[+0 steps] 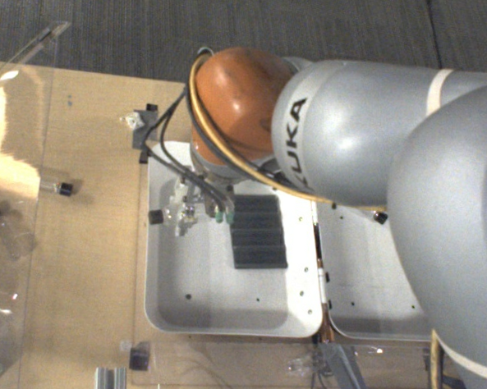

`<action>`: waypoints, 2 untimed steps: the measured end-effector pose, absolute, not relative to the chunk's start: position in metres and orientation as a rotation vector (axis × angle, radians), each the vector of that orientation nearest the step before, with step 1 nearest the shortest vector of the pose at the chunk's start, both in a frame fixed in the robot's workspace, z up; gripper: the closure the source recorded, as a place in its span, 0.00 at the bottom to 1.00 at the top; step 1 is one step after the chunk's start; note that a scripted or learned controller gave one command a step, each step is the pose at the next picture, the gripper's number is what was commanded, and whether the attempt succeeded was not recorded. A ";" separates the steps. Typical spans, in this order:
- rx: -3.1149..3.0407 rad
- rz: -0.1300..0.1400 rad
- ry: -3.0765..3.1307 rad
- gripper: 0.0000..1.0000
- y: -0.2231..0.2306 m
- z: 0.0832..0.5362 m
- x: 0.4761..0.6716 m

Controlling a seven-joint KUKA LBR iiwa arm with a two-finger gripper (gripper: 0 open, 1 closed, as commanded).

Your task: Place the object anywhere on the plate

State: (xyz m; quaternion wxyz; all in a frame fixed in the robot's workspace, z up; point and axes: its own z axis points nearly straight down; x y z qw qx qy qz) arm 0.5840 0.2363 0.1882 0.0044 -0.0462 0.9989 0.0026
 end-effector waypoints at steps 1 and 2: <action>0.871 0.008 3.011 1.00 0.233 0.232 0.644; 0.144 0.006 3.132 1.00 0.235 0.179 0.654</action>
